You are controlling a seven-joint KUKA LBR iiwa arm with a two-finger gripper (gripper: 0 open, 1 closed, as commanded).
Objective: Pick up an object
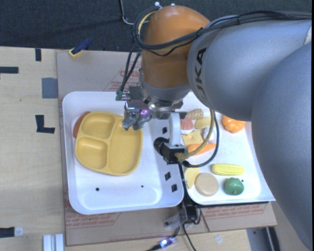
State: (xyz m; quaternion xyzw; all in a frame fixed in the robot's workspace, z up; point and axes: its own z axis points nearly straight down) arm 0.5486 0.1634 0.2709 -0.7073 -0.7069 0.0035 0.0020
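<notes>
My gripper (134, 121) hangs over the left bin (115, 197), at the upper right rim of a yellow divided plate (107, 143) that lies flat in it. Nothing shows in its grasp. A reddish-brown thing (78, 123) peeks out from under the plate's left edge. The right bin (251, 163) holds toy food: a corn cob (227, 169), a green apple (233, 186), a beige round piece (206, 184), an orange piece (233, 124), a carrot (203, 148) and pale yellow pieces (193, 138). The arm hides the upper part of the right bin.
The big grey arm with its orange band (170, 41) covers the right and top of the view. Both bins rest on cardboard (89, 72) on the bench. A blue and yellow item (80, 47) lies outside, at the back left.
</notes>
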